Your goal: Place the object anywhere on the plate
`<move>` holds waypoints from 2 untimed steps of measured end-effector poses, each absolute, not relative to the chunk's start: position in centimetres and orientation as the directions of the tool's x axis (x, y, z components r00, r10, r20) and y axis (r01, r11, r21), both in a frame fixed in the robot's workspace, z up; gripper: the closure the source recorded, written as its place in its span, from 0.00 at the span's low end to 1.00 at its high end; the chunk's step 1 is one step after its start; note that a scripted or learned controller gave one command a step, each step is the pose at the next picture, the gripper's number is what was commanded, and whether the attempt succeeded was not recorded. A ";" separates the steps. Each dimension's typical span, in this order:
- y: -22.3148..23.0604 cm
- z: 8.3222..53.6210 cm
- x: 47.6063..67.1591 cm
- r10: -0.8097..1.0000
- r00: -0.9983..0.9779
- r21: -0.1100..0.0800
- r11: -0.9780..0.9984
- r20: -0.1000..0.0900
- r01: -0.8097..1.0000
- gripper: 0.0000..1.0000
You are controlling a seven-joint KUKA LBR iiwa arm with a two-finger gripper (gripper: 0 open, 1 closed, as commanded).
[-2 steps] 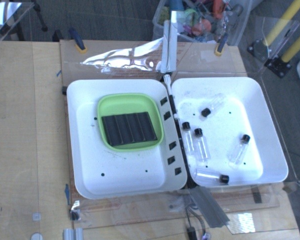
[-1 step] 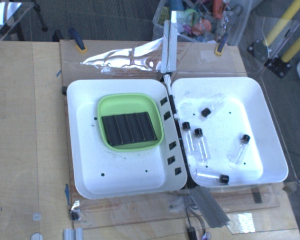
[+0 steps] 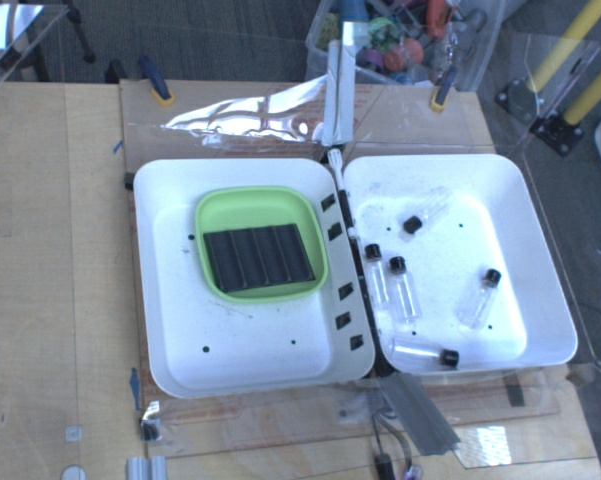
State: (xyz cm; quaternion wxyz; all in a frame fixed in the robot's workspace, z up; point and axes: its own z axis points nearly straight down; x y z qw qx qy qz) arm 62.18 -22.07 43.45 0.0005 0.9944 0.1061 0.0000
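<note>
A lime-green square plate [image 3: 254, 199] sits in the left white bin [image 3: 250, 343], toward its middle. A dark grey ribbed rectangular object [image 3: 257, 257] lies flat on the plate and covers most of its floor. In the right white bin [image 3: 505, 218] lie several small clear vials with black caps: two side by side [image 3: 404, 290] near the divider, one [image 3: 478, 300] to the right, one [image 3: 423, 352] at the front edge, and one [image 3: 422, 214] near the back.
A divider with black tabs [image 3: 340, 268] runs between the bins. Crumpled shiny film [image 3: 250, 118] lies behind the left bin. A clear box of colourful items [image 3: 410, 13] stands at the back. Bare wooden bench [image 3: 50, 268] spreads to the left.
</note>
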 end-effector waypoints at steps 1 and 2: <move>-22.0 43.5 64.8 0.213 0.977 0.001 -0.977 0.001 0.213 0.00; -22.2 43.5 63.5 0.207 0.978 -0.003 -0.978 -0.004 0.207 0.00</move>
